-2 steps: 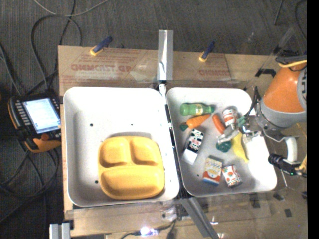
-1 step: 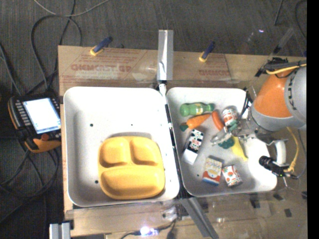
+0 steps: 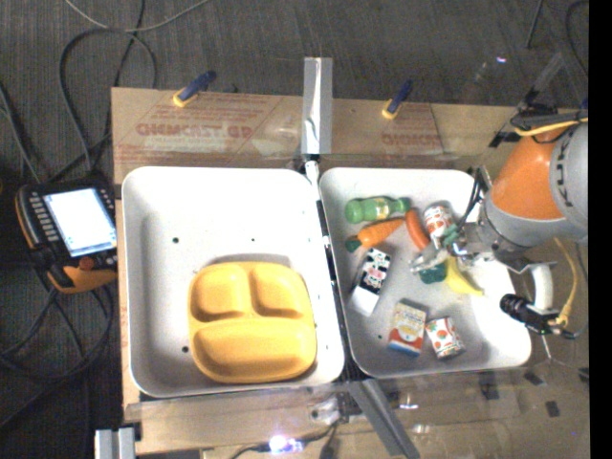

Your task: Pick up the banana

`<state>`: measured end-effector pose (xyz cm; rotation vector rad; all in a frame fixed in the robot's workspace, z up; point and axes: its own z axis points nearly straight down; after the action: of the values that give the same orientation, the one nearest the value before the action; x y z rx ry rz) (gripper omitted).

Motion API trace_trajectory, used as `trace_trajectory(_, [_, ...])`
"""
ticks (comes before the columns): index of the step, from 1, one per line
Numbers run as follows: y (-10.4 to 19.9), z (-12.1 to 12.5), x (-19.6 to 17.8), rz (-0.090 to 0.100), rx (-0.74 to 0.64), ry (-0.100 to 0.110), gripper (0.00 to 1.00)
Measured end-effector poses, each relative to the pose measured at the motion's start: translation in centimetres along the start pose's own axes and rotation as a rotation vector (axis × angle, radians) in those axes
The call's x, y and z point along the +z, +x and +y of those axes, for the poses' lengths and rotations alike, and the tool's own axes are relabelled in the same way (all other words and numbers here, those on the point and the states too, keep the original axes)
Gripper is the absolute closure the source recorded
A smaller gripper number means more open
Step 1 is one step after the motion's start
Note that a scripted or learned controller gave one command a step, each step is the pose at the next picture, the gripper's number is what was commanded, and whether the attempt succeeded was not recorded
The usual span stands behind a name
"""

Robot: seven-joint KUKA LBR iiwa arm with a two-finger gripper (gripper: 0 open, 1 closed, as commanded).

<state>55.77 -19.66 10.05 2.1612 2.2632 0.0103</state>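
Observation:
The banana (image 3: 467,280) lies in the right bin (image 3: 497,352), right of centre. Only a short yellow piece of it shows below the arm's wrist. The gripper (image 3: 432,258) reaches in from the right and hangs low over the bin, just left of the banana and directly above a small teal object (image 3: 436,274). I see nothing yellow in the gripper. The arm's orange band (image 3: 535,182) sits above the bin's right edge.
Crowded around the gripper are a red-and-white can (image 3: 438,220), a red pepper (image 3: 417,229), a carrot (image 3: 382,232), a green bottle (image 3: 378,207) and a black-and-white carton (image 3: 373,273). Two small boxes (image 3: 426,333) lie at the front. A yellow divided plate (image 3: 253,321) fills part of the left bin.

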Motion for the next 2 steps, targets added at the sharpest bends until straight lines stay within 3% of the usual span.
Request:
trace_trajectory(1, [5.2, -1.6, -2.5, 0.006, -0.002, 0.020, 1.00])
trace_trajectory(2, [1.2, 3.0, -6.9, 0.003, 0.022, 0.018, 1.00])
